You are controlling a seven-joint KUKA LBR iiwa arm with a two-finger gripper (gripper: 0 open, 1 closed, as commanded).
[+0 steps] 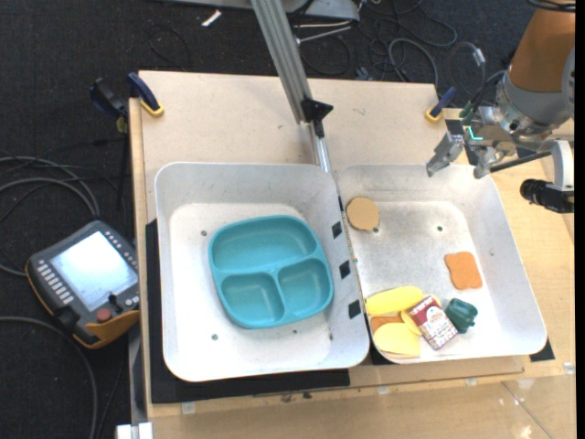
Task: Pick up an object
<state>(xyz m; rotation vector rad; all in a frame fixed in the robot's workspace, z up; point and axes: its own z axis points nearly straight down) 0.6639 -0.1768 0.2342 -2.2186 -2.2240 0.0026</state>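
Round tan cookie (362, 214) lies flat in the right bin (512, 245), near its upper-left corner by the divider. The hand (461, 156) hangs over the bin's top rim, fingers spread wide, holding nothing. Cookie sits down-left of the hand, well apart.

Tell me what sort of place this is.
Probably a robotics lab: a robot arm reaches over two white bins on a bench, a teach pendant lies on the dark floor, and loose cables trail behind.
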